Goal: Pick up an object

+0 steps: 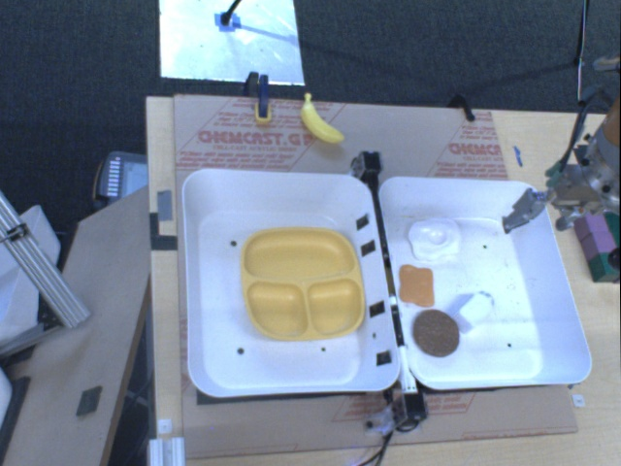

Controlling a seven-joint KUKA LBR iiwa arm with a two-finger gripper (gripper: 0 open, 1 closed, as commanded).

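The right bin (543, 289) holds a white fried-egg toy (433, 238), an orange square slice (416, 285), a brown round patty (437, 332) and a small pale blue-white piece (474, 308). My gripper (522, 212) reaches in from the right and hangs over the right bin's upper right part, well to the right of the egg toy and apart from every object. Nothing shows in its grasp. The arm's wrist (587, 178) sits past the bin's right rim.
The left bin (209, 221) holds a yellow divided tray (299, 282). A toy banana (320, 122) and a yellow-black clamp (262, 100) lie on the cardboard behind the bins. A black divider strip (380, 260) runs between the bins. A purple-green object (597, 246) sits at the right.
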